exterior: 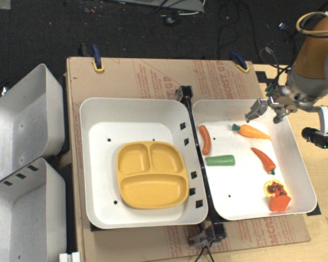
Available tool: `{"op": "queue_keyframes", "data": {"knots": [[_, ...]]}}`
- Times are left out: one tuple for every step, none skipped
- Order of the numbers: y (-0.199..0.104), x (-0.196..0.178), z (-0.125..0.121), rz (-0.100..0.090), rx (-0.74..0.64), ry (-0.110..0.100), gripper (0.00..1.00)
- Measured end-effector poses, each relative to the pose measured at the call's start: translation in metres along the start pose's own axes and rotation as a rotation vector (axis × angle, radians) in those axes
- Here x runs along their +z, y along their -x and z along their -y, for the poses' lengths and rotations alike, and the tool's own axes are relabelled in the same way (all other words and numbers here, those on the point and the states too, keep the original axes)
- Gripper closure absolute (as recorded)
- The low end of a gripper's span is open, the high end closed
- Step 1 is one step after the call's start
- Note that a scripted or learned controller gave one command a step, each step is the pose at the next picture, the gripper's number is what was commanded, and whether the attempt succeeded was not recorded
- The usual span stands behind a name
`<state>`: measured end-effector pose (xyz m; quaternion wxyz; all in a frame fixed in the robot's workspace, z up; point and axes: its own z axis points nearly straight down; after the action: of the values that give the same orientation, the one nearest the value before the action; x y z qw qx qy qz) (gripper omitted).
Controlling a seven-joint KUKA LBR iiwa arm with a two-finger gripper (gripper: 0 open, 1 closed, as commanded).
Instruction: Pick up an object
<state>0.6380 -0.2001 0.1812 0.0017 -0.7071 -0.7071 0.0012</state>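
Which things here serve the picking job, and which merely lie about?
For the job: gripper, open; carrot; sausage; green block; red chili; orange-red toy; right bin.

Lying about: yellow divided plate; left bin; clamps.

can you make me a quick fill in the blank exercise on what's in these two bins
1. The yellow divided plate lies in the ____ bin.
2. The toy carrot lies in the right bin, nearest the claw, and its green top points ____.
3. The green cylinder lies just right of the toy ____.
4. The plate has ____ compartments.

Missing words: left; left; hot dog; three
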Motion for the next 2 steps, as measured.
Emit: {"op": "queue_keyframes", "data": {"knots": [[0.002, 0.064, 0.002, 0.000, 0.001, -0.001, 0.00], [0.004, 0.085, -0.001, 0.007, -0.001, 0.014, 0.00]]}}
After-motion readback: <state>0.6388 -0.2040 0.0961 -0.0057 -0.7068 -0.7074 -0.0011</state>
